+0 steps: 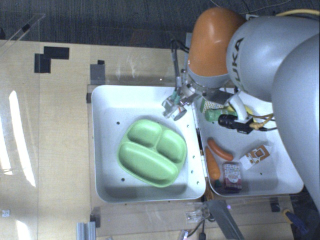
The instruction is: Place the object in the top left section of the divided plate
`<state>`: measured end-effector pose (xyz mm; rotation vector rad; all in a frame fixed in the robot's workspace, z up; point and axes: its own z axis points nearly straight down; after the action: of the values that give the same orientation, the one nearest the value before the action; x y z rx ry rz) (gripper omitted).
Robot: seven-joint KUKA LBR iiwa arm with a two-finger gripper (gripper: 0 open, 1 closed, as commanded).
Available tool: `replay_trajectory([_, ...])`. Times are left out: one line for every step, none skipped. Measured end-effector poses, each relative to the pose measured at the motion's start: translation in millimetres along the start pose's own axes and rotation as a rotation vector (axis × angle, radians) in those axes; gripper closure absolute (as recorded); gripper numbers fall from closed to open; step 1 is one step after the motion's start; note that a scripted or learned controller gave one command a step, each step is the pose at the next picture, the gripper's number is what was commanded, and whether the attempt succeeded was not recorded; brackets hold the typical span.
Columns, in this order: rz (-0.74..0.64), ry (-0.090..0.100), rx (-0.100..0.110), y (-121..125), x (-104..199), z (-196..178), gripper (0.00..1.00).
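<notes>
Robot gripper [175, 105] poised over the left bin [102, 134], just above a green divided plate [152, 151].
Whether the gripper is spread or pressed together cannot be told. In the right bin [280, 181] lie a sausage [220, 149], a carrot [213, 166] and small packets [256, 155].

arm [280, 59] cut off right, green object [212, 115] half hidden

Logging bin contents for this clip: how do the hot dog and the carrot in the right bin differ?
The hot dog is reddish-brown and lies slanted; the carrot is brighter orange and lies nearly along the right bin's left wall. The hot dog sits farther up. Both are elongated and lie flat.
</notes>
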<state>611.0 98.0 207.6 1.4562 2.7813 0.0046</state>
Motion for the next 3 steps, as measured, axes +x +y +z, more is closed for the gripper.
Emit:
replay_trajectory([-0.036,-0.001,0.000,50,-31,25,1.00])
replay_trajectory([-0.008,0.001,0.002,21,17,68,1.00])
replay_trajectory([0.120,0.000,0.002,-28,7,17,1.00])
